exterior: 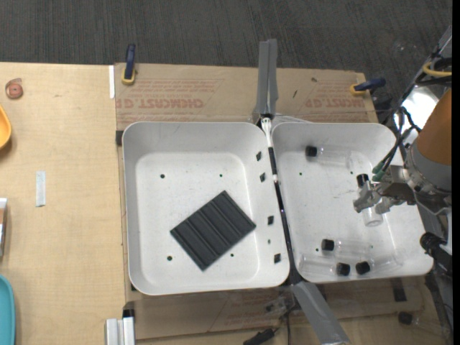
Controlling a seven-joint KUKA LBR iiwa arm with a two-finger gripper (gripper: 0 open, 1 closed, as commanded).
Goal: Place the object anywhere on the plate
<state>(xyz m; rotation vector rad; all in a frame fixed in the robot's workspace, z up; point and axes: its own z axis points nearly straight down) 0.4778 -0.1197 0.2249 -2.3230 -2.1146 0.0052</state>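
- Dark grey ribbed plate [213,230] is being carried flat in the left bin [144,146], turned at a slant.
- Small clear objects w/ black caps are being carried in the right bin [338,131]: one near the back [311,151], three near the front.
- Hand [368,198] is being hung over the right bin's rt side, w/ a clear piece [372,218] just below it.
- Hand's state, clenched or released, can't be told.
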